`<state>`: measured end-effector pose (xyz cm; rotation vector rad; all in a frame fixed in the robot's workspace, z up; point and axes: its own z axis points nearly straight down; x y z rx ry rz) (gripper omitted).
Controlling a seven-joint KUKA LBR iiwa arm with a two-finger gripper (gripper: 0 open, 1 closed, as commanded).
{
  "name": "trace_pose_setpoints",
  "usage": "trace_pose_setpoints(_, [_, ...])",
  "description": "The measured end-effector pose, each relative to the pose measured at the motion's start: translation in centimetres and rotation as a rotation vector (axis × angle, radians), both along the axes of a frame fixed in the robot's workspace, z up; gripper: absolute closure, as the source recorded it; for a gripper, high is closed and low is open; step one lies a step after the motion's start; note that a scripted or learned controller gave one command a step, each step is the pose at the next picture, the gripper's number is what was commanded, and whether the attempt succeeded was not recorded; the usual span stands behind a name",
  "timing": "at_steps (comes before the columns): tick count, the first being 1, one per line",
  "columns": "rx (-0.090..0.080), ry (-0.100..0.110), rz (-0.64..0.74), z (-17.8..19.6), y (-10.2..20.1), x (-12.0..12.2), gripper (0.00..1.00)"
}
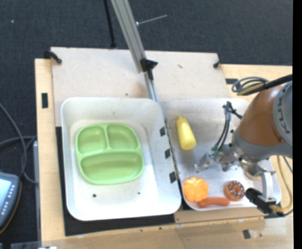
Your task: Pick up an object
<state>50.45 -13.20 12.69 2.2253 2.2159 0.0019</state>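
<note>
The right bin (pixel 207 113) holds a yellow bottle-shaped toy (pixel 185 133) near its far left. An orange pumpkin-like toy (pixel 195 189), a small carrot (pixel 213 202) and a brown doughnut (pixel 235 190) lie along its near edge. My gripper (pixel 212 161) hangs low over the middle of this bin. It is right of the yellow toy and just beyond the orange toy. Nothing shows in its grasp. The grey and orange arm (pixel 264 126) covers the bin's right part.
A green divided plate (pixel 109 153) lies in the left bin (pixel 114 201). A slanted metal post (pixel 132 32) rises behind the bins. Cables (pixel 246 83) lie at the back right of the bench.
</note>
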Motion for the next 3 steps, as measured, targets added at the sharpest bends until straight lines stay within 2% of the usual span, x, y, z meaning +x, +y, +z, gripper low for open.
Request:
trace_pose_setpoints(1, [-0.001,-0.001,0.009,0.9,2.5,2.6,0.0])
trace_pose_setpoints(2, [-0.004,0.001,0.002,-2.8,-1.2,4.2,0.0])
trace_pose_setpoints(3, [0.001,0.003,0.003,-2.6,2.9,-1.5,0.0])
